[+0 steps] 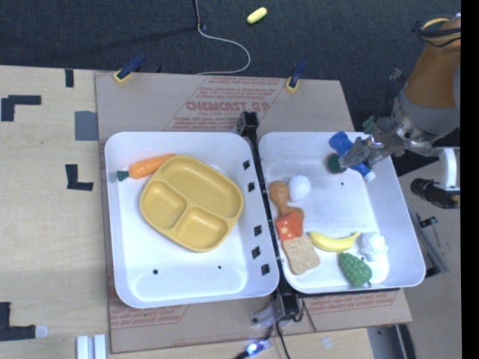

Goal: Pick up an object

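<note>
I am hanging my jaws over the blue toy, upper right; I cannot tell their opening, so going down slowly seems best.

Dark carpet, wooden bench, cardboard sheet

The tool hangs over the right bin's far corner beside a blue object.

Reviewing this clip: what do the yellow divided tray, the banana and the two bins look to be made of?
Yellow tray: looks like moulded plastic, matte, one even colour with rounded compartment walls.
Banana: probably a plastic toy, smooth with a uniform yellow skin.
Left bin and right bin: seemingly thin formed white plastic, slightly glossy, with rounded corners; the exact material stays open.
</note>
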